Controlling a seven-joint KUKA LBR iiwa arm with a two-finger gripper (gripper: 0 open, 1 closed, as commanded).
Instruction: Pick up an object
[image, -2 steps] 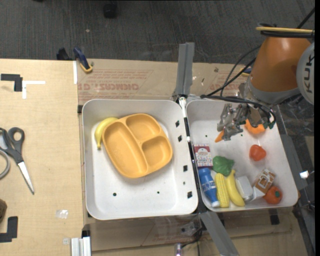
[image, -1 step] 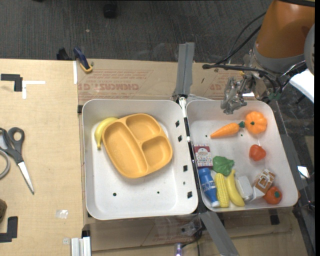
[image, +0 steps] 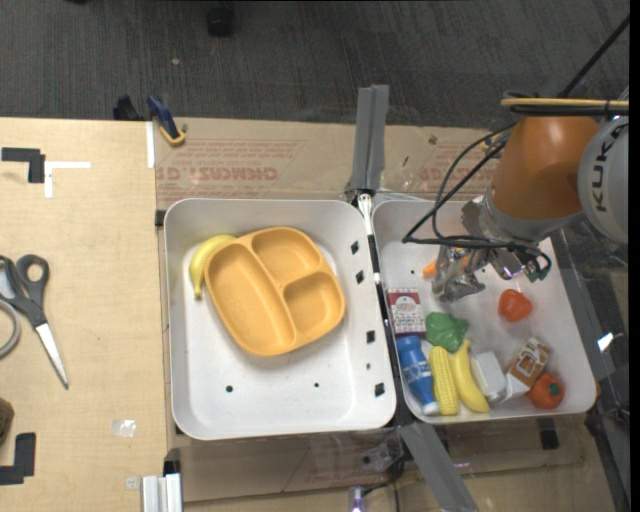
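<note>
Plastic toy food, light and slippery; hand (image: 458, 278) hovers near right bin's (image: 575, 300) far edge, grip unreadable.

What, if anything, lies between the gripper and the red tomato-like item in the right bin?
Nothing visible does. The gripper hangs over the upper part of the right bin, and the red item lies just to its right on bare white floor. The green toy sits below the gripper, off that path.

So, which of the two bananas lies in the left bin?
The banana tucked against the yellow plate, curving along its upper left edge. The other banana lies in the right bin, beside the corn.
</note>
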